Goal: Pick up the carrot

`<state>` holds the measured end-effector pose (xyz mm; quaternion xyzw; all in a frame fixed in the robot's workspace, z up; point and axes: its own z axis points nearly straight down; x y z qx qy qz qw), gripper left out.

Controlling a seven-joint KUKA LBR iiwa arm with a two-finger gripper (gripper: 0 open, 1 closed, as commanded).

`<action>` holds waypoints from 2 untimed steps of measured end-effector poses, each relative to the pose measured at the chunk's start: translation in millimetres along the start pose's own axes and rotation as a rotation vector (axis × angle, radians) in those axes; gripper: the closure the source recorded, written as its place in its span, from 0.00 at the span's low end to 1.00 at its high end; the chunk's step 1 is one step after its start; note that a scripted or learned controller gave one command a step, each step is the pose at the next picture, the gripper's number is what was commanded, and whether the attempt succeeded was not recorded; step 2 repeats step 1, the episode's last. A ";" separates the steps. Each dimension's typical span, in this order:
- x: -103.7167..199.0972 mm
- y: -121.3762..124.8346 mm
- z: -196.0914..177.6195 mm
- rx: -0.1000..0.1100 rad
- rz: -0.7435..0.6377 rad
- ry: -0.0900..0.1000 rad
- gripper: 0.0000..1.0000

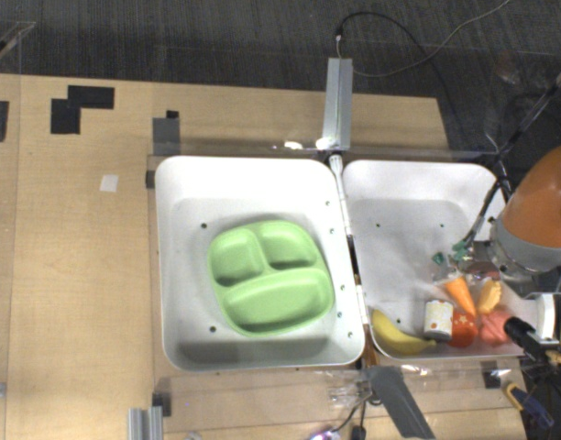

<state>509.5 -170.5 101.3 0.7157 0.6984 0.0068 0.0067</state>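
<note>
Orange carrot (460, 294) beside banana (399, 335), right bin (400, 200).

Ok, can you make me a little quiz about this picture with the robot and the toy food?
1. True or false: the green plate lies in the left bin.
2. Which fruit lies at the right bin's front-left corner? A) banana B) grapes C) pear
3. Fill in: the carrot lies close beside the robot's ____.

Key:
1. True
2. A
3. gripper
</note>
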 end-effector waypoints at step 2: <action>96.3 37.0 -93.1 0.014 -0.043 0.000 1.00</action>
